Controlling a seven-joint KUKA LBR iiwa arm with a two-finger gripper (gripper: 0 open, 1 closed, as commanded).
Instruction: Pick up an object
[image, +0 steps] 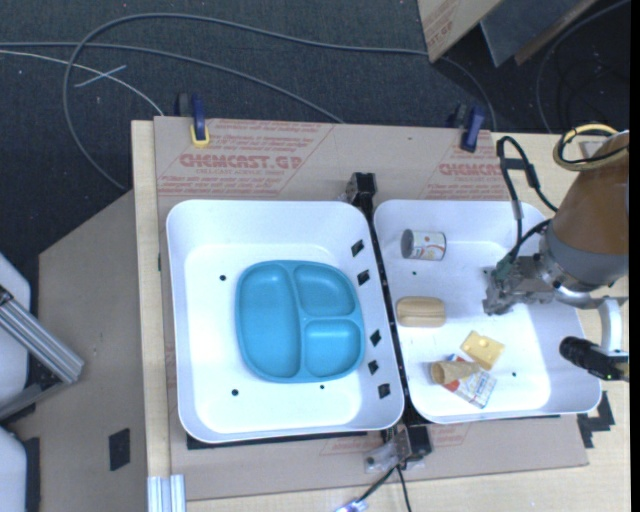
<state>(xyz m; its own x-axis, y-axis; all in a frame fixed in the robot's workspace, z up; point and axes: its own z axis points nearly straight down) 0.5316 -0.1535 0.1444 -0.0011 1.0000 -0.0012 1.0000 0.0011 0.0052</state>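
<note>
Right bin (440, 215): tan block (420, 312) lying left-right.

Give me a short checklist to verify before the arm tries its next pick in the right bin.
1. Things to pick in right bin: can, bread roll, cheese wedge, packet. Ok.
2. Gripper above the right bin: ok.
3. Gripper over a thing: not ok, bare floor below it.
4. Something held already: cannot tell.
5. Cheese wedge and packet apart: not ok, they lie close.
6. Blue tray in left bin, out of the path: ok.
</note>
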